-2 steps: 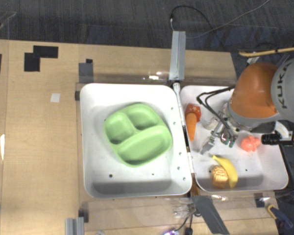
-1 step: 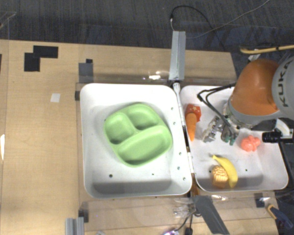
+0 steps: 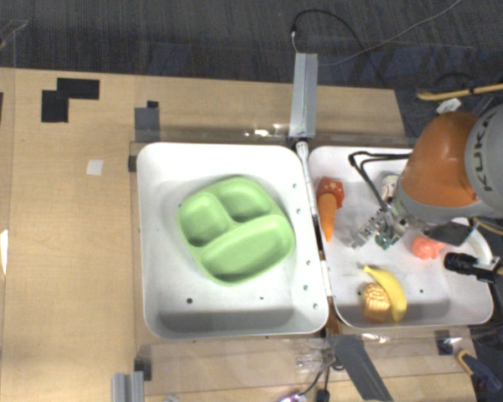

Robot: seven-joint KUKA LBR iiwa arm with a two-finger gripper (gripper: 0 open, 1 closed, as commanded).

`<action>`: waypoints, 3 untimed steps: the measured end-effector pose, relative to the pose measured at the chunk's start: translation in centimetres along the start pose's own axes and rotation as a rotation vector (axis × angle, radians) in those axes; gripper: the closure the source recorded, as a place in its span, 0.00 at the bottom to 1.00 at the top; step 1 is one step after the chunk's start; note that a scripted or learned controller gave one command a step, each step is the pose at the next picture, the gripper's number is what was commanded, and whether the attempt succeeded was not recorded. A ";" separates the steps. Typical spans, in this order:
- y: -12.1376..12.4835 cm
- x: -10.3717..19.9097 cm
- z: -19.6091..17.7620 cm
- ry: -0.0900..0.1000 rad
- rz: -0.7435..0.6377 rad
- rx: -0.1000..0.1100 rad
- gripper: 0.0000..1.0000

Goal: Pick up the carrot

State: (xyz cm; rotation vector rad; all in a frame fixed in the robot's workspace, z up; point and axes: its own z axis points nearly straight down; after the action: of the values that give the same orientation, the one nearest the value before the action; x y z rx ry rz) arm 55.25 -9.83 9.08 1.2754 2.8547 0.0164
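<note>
An orange carrot [image 3: 326, 213] lies lengthwise near the left wall of the right bin [image 3: 465, 310], its thick end beside a red item [image 3: 333, 190]. My gripper [image 3: 374, 231] hangs below the orange-banded wrist, over the middle of that bin, a short way right of the carrot and slightly nearer the front. Nothing shows between its fingers. The fingers are small and seen from above, so their spread is unclear.
A green divided plate [image 3: 235, 227] lies in the left bin [image 3: 163, 304]. The right bin also holds a yellow banana [image 3: 389, 287], a small golden item [image 3: 373, 299] and a pink item [image 3: 427, 247]. A black cable [image 3: 369, 174] loops at the bin's back.
</note>
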 end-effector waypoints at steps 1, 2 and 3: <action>-0.2 -0.3 0.0 -0.008 0.003 0.000 0.00; 2.1 -0.8 0.0 -0.004 -0.323 0.005 0.00; 2.7 -0.7 0.0 -0.007 -0.515 0.001 0.00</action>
State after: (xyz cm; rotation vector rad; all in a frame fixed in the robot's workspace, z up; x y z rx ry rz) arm 57.73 -8.52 9.15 0.5049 3.0773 0.0034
